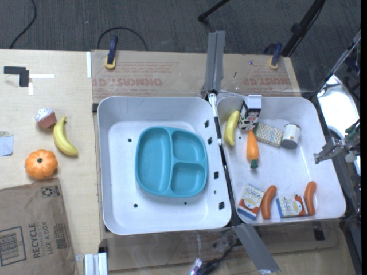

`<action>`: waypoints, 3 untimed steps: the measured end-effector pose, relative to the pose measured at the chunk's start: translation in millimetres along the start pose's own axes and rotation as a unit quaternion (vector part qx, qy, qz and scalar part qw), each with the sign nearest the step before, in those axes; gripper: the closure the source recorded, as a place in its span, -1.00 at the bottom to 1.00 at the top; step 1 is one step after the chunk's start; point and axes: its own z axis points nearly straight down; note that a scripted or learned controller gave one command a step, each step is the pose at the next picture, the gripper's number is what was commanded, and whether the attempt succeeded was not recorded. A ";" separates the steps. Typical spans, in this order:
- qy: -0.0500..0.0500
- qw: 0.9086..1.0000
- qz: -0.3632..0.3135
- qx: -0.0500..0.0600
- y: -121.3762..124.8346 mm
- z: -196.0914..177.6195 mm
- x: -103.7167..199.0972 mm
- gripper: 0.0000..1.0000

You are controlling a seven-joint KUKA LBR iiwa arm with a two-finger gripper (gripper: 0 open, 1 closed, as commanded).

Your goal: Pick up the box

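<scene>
Brown paper bag (pixel 28 228), creased and printed with the word RECYCLE, lies flat at the near left corner of a pale wooden bench (pixel 34 90).

Two shallow white plastic bins with rounded corners sit side by side. Along the near edge of the right bin (pixel 287 171) lies a row of four things. From left to right they are an orange and white packet (pixel 250 203), a smooth orange-red sausage (pixel 269 202), the box (pixel 290 206) and a second sausage (pixel 310 197).

The box is a small flat rectangular carton, white and blue with red print. It lies on its broad face between the two sausages, just beside each, with its long axis running left to right.

The left bin (pixel 114 171) holds a glossy turquoise plate (pixel 171 162), rounded and divided into three compartments.

On the bench to the left are a round orange pumpkin (pixel 41 164), a curved yellow banana (pixel 63 137) and a small cupcake (pixel 45 118).

The metal gripper (pixel 328 152) hangs at the right bin's right rim, well apart from the box. Whether it is open or closed cannot be told.

Farther back in that bin are a tapered orange carrot (pixel 253 149), a speckled beige block (pixel 269 134), a small white can (pixel 291 136) on its side, another banana (pixel 231 128) and a black and white carton (pixel 250 113).

Printed brown cardboard (pixel 172 73) lies under the far edges of the bins, held by two clamps (pixel 110 55).
</scene>
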 end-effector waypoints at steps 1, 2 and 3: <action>0.000 0.992 0.128 0.001 -1.0 61.1 56.6 -1.00; 0.000 0.989 0.147 0.001 10.4 129.1 117.0 -1.00; 0.000 0.992 0.130 0.000 -0.8 66.7 180.8 -1.00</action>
